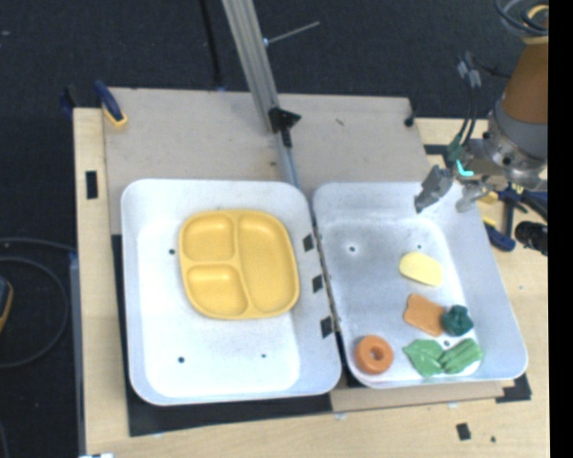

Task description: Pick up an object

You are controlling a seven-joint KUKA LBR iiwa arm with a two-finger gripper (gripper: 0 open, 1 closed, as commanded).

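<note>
Surface (201, 132): tan board, carrying two white bins side by side.

Left bin (153, 351): holding one yellow plate (239, 262) with three compartments, lying flat toward the bin's far half, nothing in it.

Post (253, 55): grey metal rail, rising at a slant from the far edge between the bins.

Right bin (363, 227): holding five pieces, all gathering in its near right part.
- Orange ring (373, 354), lying near the near left corner.
- Yellow piece (420, 268), pale and rounded, lying alone farther in, apart from the rest.
- Orange block (423, 314), sitting just near of the yellow piece, touching the dark green piece.
- Green leafy piece (441, 357), lying along the near rim, just right of the ring.
- Dark green piece (456, 321), small and lumpy, sitting just far of the leafy piece.

Pincer (451, 191): hanging over the right bin's far right corner, fingers standing apart, nothing between them, well apart from every piece.

Arm (525, 93): entering from the right, orange band showing.
</note>
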